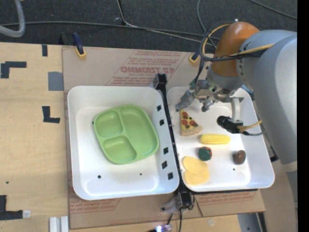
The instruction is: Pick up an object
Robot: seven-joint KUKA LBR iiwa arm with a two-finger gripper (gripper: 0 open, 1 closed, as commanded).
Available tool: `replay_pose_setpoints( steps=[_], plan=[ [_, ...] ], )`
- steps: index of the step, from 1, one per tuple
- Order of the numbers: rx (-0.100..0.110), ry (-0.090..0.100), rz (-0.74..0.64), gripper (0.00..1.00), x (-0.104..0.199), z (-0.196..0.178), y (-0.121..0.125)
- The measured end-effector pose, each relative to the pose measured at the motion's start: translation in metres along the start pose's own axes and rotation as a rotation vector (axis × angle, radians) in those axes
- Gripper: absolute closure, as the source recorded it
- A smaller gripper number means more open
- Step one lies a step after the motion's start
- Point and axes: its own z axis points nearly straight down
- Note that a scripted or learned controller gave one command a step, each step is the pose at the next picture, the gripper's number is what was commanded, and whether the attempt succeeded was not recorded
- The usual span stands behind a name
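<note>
The shallow white left bin point(77, 144) holds a light green three-compartment plastic plate point(126, 134) lying flat near its middle, with bare white floor along the bin's near and left sides. A black divider strip point(165, 129) runs between this bin and the shallow white right bin point(256, 175); the two rims meet there. Both bins sit on a brown cardboard sheet point(140, 66) laid on the wooden desk point(29, 144).

In the right bin the small things cluster toward the left and near part. A toy pizza slice with red dots point(189, 123) lies close to the divider. A yellow toy corn cob point(215, 139) lies just right of it, apart from it. Nearer the camera sit a small round green and red toy point(205, 153), a small brown rounded toy point(239, 156) near the right wall, and a flat pale yellow toy piece point(196, 171) at the near left corner, close to the rim. The far right part of the bin floor is covered by the grey arm with its orange band point(235, 42).

The gripper point(198, 102) hangs over the far left part of the right bin, just beyond the pizza slice's far tip. Its jaws appear spread apart with nothing between them; whether they touch the bin floor cannot be told. A black cable end point(227, 123) hangs beside it over the bin.
</note>
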Motion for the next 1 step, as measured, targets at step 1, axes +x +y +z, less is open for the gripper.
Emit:
replay_pose_setpoints(
  steps=[1],
  plan=[
    [-0.004, -0.001, -0.001, 0.0, 0.0011, 0.037, -0.0002]
  ],
)
